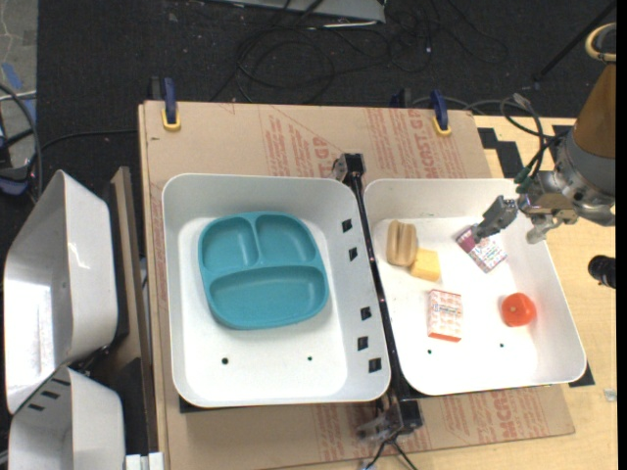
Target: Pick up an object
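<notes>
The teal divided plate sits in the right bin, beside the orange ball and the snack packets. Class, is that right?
Not quite. The camera view shows the teal divided plate alone in the left bin; the orange ball and snack packets lie in the right bin.

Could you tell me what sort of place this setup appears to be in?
Probably a robotics lab: two white bins clamped to a cardboard-topped bench, loose cables on the dark floor, and toy items like a teal plate.

One fixed camera looks down at a slant from above the bench (294,135), far enough to take in both white bins (186,292); the arm (593,135) enters at three o'clock.
</notes>
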You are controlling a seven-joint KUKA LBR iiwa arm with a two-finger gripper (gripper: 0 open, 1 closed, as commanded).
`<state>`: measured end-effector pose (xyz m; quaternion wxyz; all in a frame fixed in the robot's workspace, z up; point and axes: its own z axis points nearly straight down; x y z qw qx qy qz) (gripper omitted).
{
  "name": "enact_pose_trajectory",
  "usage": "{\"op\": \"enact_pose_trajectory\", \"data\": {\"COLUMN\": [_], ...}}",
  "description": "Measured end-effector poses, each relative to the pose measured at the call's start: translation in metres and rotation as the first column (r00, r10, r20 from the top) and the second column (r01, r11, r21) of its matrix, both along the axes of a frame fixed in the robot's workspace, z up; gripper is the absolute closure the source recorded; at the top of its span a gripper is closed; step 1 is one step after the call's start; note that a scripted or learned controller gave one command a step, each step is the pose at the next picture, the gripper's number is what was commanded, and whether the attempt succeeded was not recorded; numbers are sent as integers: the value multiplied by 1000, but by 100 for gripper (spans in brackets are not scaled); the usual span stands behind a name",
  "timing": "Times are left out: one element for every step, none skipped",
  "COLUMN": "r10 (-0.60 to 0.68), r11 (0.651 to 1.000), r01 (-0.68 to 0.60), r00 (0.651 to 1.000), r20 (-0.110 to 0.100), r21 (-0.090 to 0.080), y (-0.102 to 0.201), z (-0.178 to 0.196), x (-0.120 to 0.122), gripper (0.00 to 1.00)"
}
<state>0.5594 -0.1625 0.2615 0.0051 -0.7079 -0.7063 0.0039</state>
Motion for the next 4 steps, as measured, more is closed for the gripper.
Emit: {"op": "enact_pose_trajectory", "data": {"r10": [3,1,1,0], "r11": [1000,1000,1000,1000], "r01": [-3,-1,-1,0], "r00": [1000,1000,1000,1000], "r20": [13,9,7,8], "r21": [-2,-1,-1,-1], "y": [1,-1,-8,-13], "z": [7,-37,-96,-157], "x": [2,-1,3,7], "gripper": [0,0,0,0]}}
